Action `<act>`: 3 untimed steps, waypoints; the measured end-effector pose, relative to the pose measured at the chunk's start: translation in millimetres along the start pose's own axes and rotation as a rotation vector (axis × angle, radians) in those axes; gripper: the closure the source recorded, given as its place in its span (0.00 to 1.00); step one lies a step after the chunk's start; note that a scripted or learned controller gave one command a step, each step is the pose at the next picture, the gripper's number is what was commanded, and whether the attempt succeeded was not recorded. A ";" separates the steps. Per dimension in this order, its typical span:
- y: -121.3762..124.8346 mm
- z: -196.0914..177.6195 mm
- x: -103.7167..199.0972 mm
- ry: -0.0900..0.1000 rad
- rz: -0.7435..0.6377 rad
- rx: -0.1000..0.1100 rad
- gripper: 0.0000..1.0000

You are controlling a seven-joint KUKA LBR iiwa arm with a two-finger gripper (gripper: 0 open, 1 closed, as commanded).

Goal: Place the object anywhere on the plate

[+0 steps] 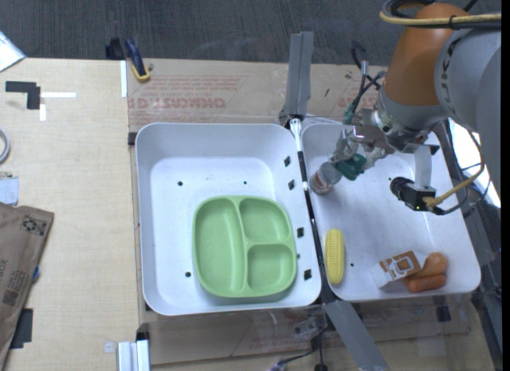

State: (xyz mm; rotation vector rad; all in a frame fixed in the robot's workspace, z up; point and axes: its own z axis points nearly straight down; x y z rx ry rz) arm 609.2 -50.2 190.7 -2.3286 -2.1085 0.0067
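A green plate (243, 244) with three compartments lies in the left bin (159, 202), and nothing rests on it. My gripper (344, 164) hangs over the upper left part of the right bin (446, 226), pointing down and to the left. A small brownish can-like object (322, 180) sits right at its tip, close to the bin's left wall. A dark teal piece (355, 168) shows at the gripper's end; whether it is a held thing or part of the tool is unclear.
In the right bin, a yellow corn cob (335, 255) lies along the left wall. A small brown-and-white carton (398, 269) sits at the front right, next to orange pieces (429, 275). A black cable end (408, 191) hangs near the wrist. A raised divider (303, 194) separates the bins.
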 end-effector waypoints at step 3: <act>-111.2 -6.0 116.1 0.001 -0.273 -0.001 0.00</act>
